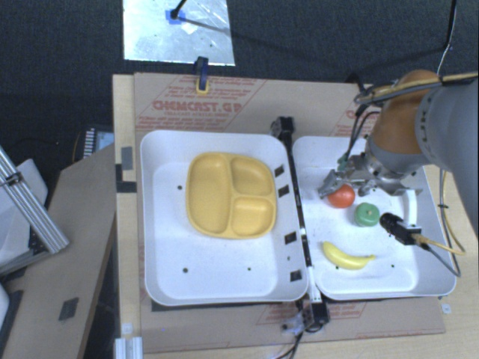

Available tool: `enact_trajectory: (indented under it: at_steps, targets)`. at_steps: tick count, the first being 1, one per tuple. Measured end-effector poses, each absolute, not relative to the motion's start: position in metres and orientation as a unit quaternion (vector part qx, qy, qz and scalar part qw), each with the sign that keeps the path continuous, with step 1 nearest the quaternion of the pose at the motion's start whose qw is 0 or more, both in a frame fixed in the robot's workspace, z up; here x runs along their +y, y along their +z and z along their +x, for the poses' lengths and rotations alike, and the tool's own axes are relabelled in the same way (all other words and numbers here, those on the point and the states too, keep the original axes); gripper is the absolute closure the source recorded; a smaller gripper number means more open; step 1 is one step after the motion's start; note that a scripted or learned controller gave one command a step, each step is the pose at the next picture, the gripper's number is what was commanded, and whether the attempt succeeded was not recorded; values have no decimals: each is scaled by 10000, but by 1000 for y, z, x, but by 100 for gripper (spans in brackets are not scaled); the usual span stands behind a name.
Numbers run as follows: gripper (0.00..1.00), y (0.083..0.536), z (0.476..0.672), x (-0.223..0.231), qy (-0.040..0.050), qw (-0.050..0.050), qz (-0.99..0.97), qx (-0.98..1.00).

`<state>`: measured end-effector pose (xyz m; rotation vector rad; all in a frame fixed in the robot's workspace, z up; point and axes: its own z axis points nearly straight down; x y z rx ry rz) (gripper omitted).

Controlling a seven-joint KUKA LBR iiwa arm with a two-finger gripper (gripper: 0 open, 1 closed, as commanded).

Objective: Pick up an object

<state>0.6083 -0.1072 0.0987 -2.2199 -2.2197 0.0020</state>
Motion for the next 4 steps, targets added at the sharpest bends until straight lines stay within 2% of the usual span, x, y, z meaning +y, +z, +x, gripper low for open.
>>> enact_trajectory:
  at_steps: [1,2,3,4]
  targets:
    - [100,112,610,-108,-4,-13,-7076,-7066]
    - [100,160,602,-108,-15,-20,-7077,-7065]
    - [100,204,603,-104,-17,-23,-7057,-7085]
    - [100,268,601,-102,-22,-31,-7055,-7087]
